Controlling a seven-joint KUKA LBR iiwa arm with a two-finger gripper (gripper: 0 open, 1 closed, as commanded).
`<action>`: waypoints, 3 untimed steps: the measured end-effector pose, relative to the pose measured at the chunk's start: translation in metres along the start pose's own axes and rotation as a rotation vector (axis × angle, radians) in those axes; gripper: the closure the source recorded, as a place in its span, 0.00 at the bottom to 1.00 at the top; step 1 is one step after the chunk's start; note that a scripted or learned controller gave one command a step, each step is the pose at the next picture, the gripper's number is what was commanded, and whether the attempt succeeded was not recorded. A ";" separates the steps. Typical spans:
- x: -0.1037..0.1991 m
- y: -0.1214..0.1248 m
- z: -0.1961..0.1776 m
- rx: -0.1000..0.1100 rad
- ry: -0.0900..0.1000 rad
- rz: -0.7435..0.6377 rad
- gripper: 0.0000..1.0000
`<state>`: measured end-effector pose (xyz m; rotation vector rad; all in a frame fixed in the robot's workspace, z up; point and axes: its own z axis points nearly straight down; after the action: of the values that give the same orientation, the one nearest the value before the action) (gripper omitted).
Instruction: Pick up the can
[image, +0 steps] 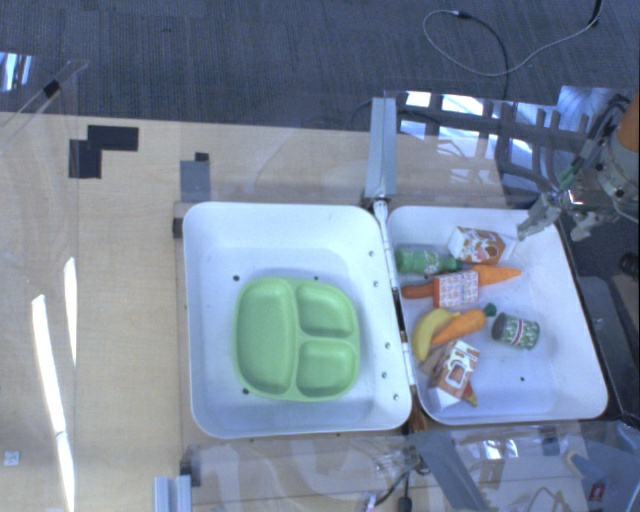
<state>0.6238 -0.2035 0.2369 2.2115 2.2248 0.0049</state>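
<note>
Although the hand hovers at the right bin's far edge, the can lies on its side nearer the camera, axis crosswise; the hand's state cannot be told.

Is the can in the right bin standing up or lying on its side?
Lying on its side: the can shows its label along its length, on the right bin floor.

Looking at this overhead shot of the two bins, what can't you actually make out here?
- Gripper: fingers too small and blurred in the camera view to read.
- Arm: cut off by the right edge.
- Can: label print too small.
- Green bottle: partly hidden behind the carrot.
</note>
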 end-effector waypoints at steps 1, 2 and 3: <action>0.004 -0.059 0.091 0.002 0.000 0.008 0.00; 0.006 -0.097 0.146 -0.010 -0.002 -0.022 0.00; 0.007 -0.094 0.134 -0.018 -0.004 -0.024 1.00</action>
<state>0.5307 -0.1973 0.1023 2.1733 2.2405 0.0195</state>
